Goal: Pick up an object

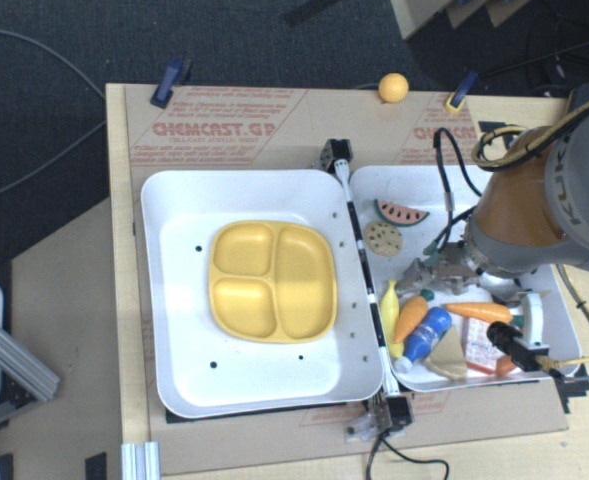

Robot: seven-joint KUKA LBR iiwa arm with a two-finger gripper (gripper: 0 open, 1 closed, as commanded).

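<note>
The right bin (414, 183) holds several toy items. A watermelon slice (402, 211) and a round cookie (382, 236) lie at its back left. A yellow banana (388, 308), an orange carrot (409, 318) and a blue bottle (426, 332) crowd the front left. A second carrot (482, 311) and a red-and-white packet (478, 350) lie to their right. My gripper (436, 271) hangs low over the middle of this bin, just above the carrot and the bottle. The grey wrist and orange band hide the bin's right side.
The left bin (174, 298) holds a yellow divided plate (272, 280). A yellow ball (393, 88) rests on the bench beyond the bins, near a blue clamp (461, 92). Another blue clamp (168, 83) sits at the back left. Cables run along the arm.
</note>
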